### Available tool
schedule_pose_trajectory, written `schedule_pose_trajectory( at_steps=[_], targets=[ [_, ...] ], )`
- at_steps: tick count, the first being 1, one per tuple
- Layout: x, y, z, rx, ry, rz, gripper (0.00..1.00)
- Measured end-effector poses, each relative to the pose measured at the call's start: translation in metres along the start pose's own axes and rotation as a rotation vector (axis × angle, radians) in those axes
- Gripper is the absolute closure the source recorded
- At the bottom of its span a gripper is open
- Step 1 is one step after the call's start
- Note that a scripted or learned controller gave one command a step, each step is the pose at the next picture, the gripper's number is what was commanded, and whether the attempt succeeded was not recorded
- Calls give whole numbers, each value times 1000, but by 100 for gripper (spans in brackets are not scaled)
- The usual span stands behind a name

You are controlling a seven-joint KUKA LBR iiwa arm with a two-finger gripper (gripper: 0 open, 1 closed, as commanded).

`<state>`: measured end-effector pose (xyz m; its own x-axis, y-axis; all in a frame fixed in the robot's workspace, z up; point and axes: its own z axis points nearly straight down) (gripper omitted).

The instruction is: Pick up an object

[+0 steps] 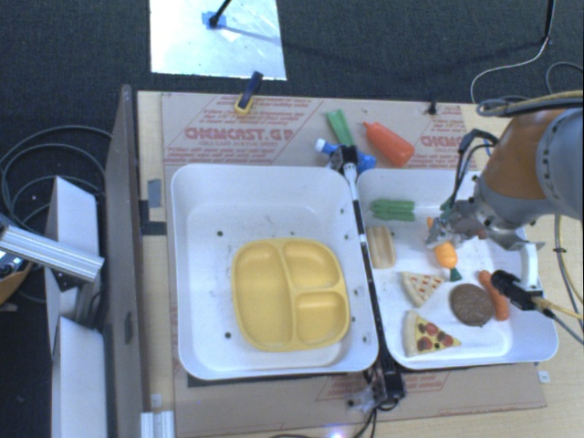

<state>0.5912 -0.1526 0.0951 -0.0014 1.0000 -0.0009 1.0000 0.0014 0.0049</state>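
Two bins [274, 176] — gripper [444, 241] crowded by orange piece [446, 255].

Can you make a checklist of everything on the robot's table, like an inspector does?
Surface: cardboard-covered bench with a left bin and a right bin.
Job's things: in the right bin, green toy, bread piece, two pizza slices, brown cookie, small orange ball, carrot.
Clutter: yellow divided tray in the left bin; green stick and orange toy behind the bins.
Claw: claw low over the orange ball; grip unclear.
Cables: black loops at left, thin wire at top right.
Surroundings: dark carpet, shiny sheet.
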Motion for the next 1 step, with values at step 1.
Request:
schedule_pose_trajectory(
  at_steps=[1],
  targets=[
    [80, 13, -95, -6, 3, -11, 100]
  ],
)
